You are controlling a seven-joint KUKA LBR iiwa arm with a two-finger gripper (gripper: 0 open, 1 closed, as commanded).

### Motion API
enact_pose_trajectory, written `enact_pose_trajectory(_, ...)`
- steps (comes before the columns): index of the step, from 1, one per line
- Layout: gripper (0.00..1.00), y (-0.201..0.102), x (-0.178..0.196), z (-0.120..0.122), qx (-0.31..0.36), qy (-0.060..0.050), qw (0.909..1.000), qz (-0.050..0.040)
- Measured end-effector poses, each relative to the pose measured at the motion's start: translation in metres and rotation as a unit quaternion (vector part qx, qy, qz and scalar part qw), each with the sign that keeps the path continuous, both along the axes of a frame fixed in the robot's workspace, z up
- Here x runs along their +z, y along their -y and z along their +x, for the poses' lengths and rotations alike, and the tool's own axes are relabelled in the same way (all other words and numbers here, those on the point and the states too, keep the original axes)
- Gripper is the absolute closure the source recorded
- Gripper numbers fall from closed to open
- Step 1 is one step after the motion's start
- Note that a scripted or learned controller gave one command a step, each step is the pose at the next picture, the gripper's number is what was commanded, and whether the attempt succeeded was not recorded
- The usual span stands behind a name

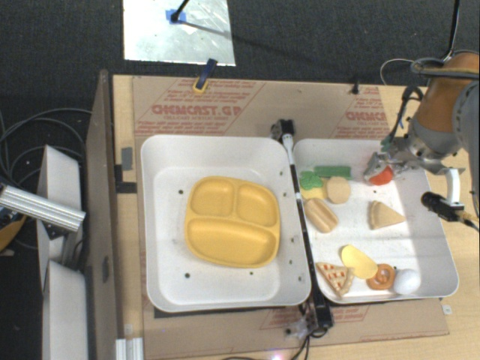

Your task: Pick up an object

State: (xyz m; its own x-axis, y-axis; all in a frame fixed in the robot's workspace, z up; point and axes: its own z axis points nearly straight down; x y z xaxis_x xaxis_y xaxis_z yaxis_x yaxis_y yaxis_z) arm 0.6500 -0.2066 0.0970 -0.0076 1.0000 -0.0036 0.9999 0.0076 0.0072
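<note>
Pictured from above: right bin, crowded with toy food, taken here as the landmark. At its far right corner, gripper low over a red piece, apparently a tomato or similar. Red showing just under and beside the fingertips; whether pinched or merely touched, impossible to tell, and jaw spread likewise unreadable from this angle.

Elsewhere in the bin: green piece along the far wall, round tan piece just nearer, hot dog toward the left wall, wedge mid-bin, pizza slice, yellow chip, pretzel and white egg along the near wall. Left of the bin, in its twin, a yellow tray.

Judged as the grasp step, red piece the likely target. Worth doing slowly: centre on the piece, close fully before any lift, then rise straight up, clear of the bin's right wall. Risks: a small rounded piece squirting sideways, or pinching against the wall. Worth checking for red between the fingers once raised.
</note>
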Motion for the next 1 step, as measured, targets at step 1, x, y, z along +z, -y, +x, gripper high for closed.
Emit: enact_pose_trajectory(1,1.00,-0.0940,-0.0128,0.0158,0.001,-0.009,1.0000,0.0018)
